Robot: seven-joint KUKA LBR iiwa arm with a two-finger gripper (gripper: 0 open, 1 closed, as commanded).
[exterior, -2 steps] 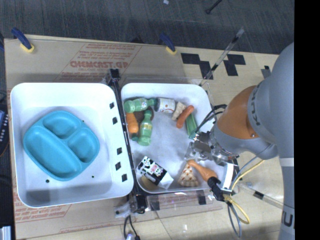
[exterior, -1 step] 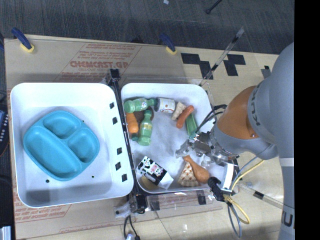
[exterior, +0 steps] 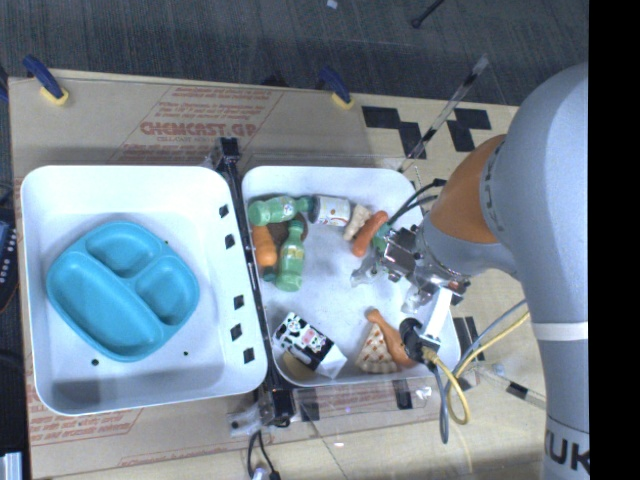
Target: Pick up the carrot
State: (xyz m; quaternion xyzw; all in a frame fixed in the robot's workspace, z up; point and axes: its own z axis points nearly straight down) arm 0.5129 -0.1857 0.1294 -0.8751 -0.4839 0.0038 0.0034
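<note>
"CHEMCAST GP" is printed in red on the brown paper under the bins; smaller lines can't be read.

Left of the end effector, the carrot is orange beside two green bottles. Further left, a turquoise divided plate sits in a white bin. Below the end effector lies a black-and-white patterned box and a tan waffle-patterned piece. The bench is brown cardboard with red print.
</note>
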